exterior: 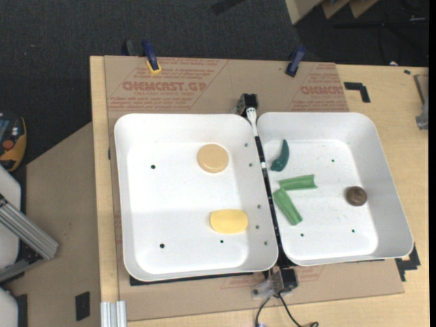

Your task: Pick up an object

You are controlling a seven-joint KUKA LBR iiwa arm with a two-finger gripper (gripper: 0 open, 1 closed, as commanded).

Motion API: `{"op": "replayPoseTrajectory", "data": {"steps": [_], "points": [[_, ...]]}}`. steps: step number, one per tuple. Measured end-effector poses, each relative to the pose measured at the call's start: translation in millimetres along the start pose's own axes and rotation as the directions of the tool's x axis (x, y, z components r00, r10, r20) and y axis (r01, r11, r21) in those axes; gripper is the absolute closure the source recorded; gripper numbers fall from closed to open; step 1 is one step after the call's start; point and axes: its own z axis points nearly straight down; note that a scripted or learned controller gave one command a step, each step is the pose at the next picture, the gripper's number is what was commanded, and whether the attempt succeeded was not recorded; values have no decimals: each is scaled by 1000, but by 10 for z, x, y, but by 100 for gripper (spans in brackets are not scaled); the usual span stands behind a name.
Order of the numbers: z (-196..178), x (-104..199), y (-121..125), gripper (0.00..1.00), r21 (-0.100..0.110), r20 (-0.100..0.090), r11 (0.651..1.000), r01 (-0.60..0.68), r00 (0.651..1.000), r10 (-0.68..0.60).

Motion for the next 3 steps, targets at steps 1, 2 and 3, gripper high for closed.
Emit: {"op": "replayPoseTrajectory", "data": {"steps": [1,2,3], "points": [[508,-191,-600,100,16,-6,1000,-3,1000,3],[3,993,-131,100,2,-5,1000,16,1000,-16],[931,617,-607,100,23,-7,1000,-4,1000,4]]}}
